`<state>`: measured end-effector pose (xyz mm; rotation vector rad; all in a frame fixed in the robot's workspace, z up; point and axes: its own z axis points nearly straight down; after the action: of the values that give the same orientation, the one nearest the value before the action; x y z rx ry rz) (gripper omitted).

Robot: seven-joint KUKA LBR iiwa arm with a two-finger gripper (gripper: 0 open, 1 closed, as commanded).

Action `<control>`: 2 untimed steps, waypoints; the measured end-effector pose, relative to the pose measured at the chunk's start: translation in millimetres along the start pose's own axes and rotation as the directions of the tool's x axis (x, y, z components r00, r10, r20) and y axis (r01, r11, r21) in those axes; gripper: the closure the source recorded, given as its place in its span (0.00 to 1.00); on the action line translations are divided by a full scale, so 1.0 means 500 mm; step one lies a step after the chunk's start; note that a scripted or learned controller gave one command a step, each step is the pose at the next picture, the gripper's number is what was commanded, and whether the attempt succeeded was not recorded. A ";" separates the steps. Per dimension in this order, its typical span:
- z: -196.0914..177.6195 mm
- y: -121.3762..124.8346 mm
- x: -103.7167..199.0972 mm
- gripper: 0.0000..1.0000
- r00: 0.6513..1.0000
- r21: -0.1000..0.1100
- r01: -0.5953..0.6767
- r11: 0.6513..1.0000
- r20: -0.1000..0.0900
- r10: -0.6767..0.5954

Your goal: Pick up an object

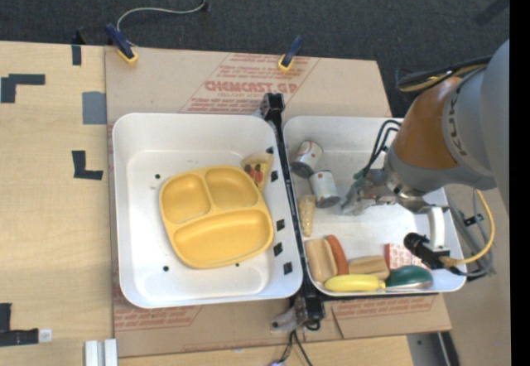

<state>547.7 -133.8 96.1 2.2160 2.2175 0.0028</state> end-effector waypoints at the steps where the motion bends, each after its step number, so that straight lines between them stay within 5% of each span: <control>1: -0.018 -0.001 0.001 1.00 1.000 0.002 0.000 1.000 -0.001 0.000; 2: 0.021 0.140 0.060 1.00 1.000 0.003 0.001 1.000 -0.003 -0.001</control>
<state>617.8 -103.6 85.9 2.2174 2.2218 0.0034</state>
